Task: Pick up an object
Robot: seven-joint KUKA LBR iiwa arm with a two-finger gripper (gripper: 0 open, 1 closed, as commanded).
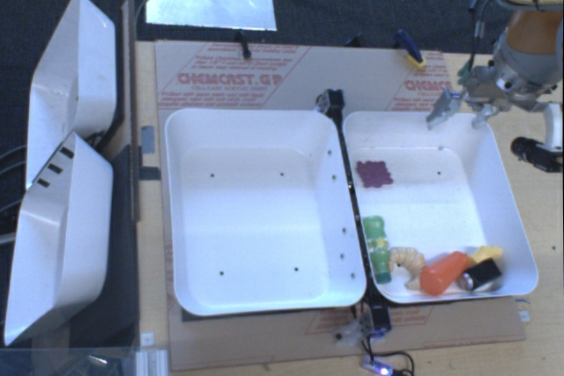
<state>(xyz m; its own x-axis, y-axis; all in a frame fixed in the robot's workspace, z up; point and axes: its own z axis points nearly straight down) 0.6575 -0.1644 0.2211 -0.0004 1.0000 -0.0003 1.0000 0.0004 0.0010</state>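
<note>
Where the right bin (515, 216) meets its near wall, an orange object (443, 272), a black-and-yellow item (481, 271), a tan piece (408, 261) and a green bottle (376, 246) lie clustered. Farther back rests a purple piece (374, 173). Above the far rim, the gripper (460, 111) hangs spread, pinching nothing.

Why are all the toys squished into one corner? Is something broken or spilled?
Nothing looks broken or spilled. The green toy, orange toy and black-and-yellow one are just heaped along the right bin's near edge. The purple piece lies alone. The gripper hangs open above the far rim.
</note>
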